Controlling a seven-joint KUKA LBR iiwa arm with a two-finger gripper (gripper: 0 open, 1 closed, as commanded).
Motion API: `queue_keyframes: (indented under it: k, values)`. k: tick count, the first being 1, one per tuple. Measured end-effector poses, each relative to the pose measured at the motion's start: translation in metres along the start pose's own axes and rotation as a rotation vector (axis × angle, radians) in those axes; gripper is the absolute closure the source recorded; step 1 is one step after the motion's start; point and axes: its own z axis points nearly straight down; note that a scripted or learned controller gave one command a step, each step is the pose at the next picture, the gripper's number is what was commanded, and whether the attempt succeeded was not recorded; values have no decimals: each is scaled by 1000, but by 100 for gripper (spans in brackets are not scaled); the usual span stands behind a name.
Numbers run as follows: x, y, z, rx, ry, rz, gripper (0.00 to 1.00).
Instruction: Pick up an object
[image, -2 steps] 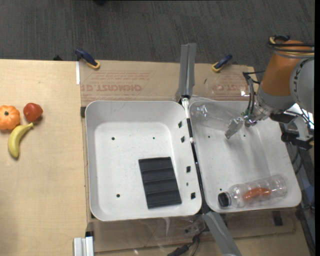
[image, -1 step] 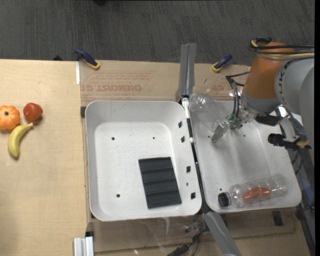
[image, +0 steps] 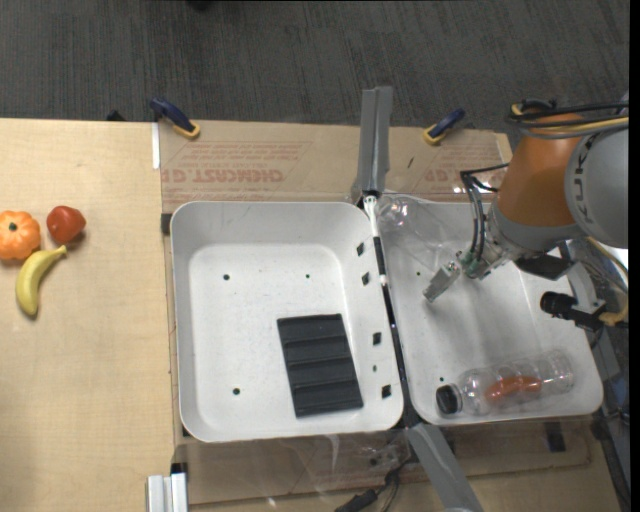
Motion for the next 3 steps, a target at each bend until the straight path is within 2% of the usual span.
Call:
queue_keyframes:
  k: [1, 2, 3]
  values:
    - [32, -61, 0, 0, 2, 63, 0]
    - [-21, -14, -2, -1, -1, 155, 0]
    - [-32, -57, -34, -1, 1, -85, 0]
